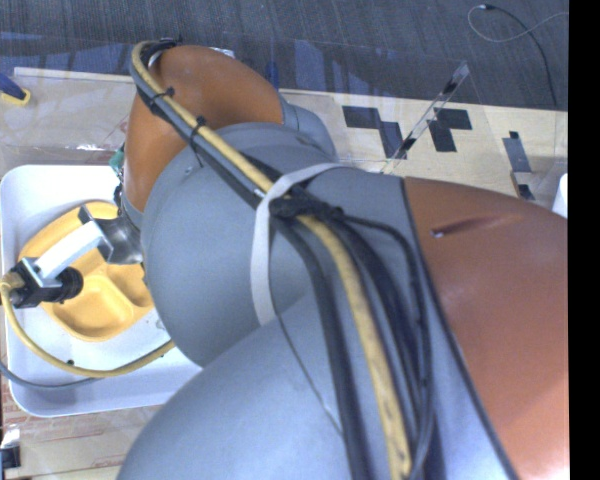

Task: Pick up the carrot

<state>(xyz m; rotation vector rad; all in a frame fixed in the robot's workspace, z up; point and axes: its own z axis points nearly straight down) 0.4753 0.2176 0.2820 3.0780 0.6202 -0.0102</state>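
Observation:
My grey arm with its orange band (195,98) reaches across from the right and covers most of the bench. Its wrist ends over the left white bin (25,193), where the gripper (120,236) hangs low above a yellow, rounded thing (102,306) lying in the bin's middle. The arm's bulk hides the gripper's underside and the right part of this bin. I cannot make out anything orange and carrot-shaped in the part of the bin that shows.
The left bin's near rim (50,400) and far-left corner (10,183) are in sight. Wooden bench top (70,98) runs behind the bin, with black marks (450,126) at the back right.

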